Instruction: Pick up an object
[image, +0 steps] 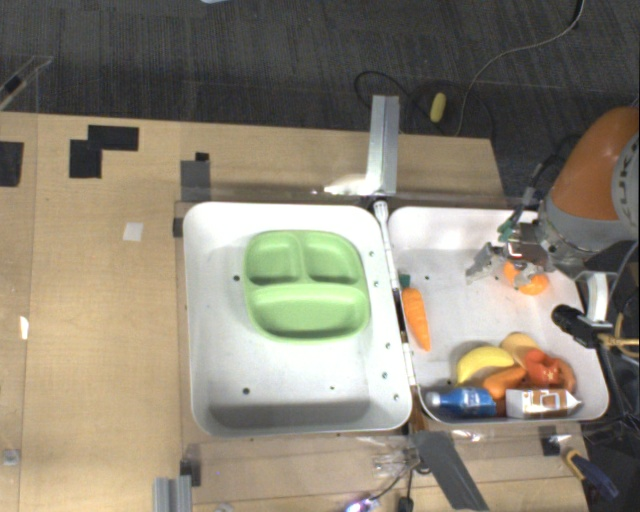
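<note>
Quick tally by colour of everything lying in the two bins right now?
Green: 1, divided plate
Orange: 2, carrot, small piece under the gripper
Yellow: 1, banana
Red: 1, tomato-like piece
Blue: 1, bottle
White: 1, carton
Total: 7

I see the wooden bench (90, 330) bearing two white bins side by side: left bin (205, 300), right bin (440, 225).

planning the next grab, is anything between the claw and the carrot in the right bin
Nothing visible. The claw hangs over the right bin's far side, the carrot lies by the divider, and only bare bin floor shows between them.
</note>
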